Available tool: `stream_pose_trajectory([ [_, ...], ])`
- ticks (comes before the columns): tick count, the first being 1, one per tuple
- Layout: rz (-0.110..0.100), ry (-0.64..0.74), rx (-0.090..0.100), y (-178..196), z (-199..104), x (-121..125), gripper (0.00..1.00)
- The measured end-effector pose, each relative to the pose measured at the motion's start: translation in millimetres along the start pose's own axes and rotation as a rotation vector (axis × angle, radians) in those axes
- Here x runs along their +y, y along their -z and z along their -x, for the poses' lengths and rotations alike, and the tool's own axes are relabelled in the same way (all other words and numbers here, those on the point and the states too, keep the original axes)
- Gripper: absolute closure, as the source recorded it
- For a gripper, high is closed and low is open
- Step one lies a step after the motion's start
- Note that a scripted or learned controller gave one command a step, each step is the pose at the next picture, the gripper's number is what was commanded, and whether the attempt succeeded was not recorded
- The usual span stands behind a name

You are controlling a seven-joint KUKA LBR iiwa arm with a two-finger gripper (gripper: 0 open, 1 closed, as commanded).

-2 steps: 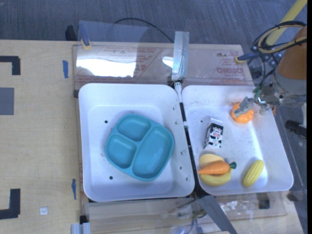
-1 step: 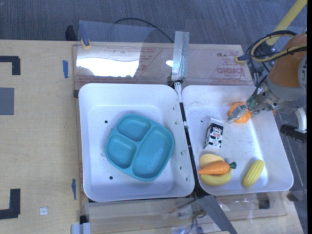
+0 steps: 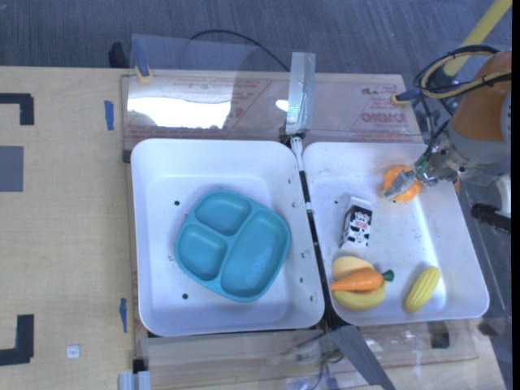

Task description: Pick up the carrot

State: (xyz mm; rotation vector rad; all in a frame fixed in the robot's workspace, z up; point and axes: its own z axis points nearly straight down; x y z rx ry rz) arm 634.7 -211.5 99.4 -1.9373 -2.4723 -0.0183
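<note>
Carrot, orange with a small green tip pointing right, lies in the lower part of the right bin, resting across the top of a yellow rounded fruit near the bin's lower left corner. Just to the right of it, apart from both, a yellow ribbed corn cob lies tilted near the lower right corner. Above the carrot, toward the middle of that bin, stands a small black and white item; what it is cannot be made out.

In the upper right of the frame the grey arm with its orange band reaches in, and the gripper sits low over the upper right part of the right bin, well apart from the carrot. Its fingers are right at a small orange object there, touching or overlapping it; whether they are spread, pressed together or pinching that object cannot be told from this slant.

The left bin holds a teal divided plate with three compartments, sitting near the bin's centre. Both bins rest side by side on the light wooden tabletop, which carries black corner marks and bits of blue tape toward the left of the frame. A clear sheet lies behind the bins along the top.
</note>
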Motion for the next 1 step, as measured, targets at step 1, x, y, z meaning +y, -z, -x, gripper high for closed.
stream_pose_trajectory([
  [1, 0.004, 0.064, -0.014, 88.8, -47.5, 21.6, 1.00],
])
